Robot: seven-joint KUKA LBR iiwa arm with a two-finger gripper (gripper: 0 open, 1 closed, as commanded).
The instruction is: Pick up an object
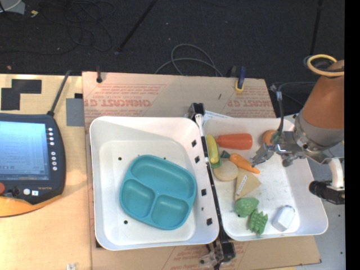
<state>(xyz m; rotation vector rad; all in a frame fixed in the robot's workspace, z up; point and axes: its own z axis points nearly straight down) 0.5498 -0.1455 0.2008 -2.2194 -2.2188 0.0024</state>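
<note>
The right bin [315,221] holds several toy foods: a red-orange cylinder [235,141], a small carrot [243,162], a yellow-green piece [212,149] along the left wall, a pale round disc [226,171], a cheese wedge [246,183], two green pieces [245,206] [258,221] and a white-grey block [283,217]. An orange item [269,135] lies partly hidden behind the wrist. My gripper [274,154] hangs over the bin's upper right, just right of the carrot, open, with nothing between its fingers.
The left bin [107,145] contains a teal divided plate [158,191]. A raised divider [202,167] separates the bins. A tablet-like pendant [25,156] lies on the bench at far left. Cables run across the dark floor behind.
</note>
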